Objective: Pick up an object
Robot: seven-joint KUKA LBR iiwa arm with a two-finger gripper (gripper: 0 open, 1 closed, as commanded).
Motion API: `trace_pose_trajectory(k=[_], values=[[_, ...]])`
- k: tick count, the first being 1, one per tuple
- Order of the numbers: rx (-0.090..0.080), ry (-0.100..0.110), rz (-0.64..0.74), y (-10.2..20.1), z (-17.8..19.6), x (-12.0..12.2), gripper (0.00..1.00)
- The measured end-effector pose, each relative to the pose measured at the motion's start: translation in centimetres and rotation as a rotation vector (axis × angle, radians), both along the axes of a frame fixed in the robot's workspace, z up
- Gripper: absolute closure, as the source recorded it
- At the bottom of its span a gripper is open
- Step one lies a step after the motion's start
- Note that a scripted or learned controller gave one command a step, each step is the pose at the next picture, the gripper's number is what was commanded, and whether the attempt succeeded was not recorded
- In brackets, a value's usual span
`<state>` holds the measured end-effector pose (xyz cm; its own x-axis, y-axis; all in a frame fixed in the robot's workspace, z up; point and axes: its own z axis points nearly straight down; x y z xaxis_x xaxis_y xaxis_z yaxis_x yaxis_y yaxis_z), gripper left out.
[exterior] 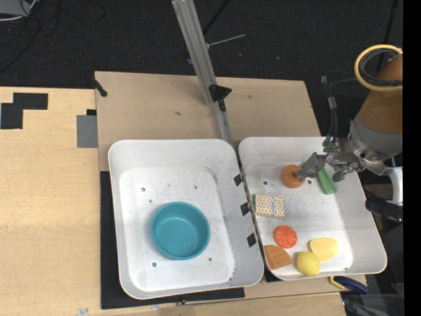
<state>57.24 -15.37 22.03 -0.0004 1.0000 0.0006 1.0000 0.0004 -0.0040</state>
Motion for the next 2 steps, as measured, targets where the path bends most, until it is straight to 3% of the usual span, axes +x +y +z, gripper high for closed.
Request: trace_pose_trajectory(k=[2], values=[[0.000,0.001,-0.001,-1.9,-10.3,0.3,0.00]])
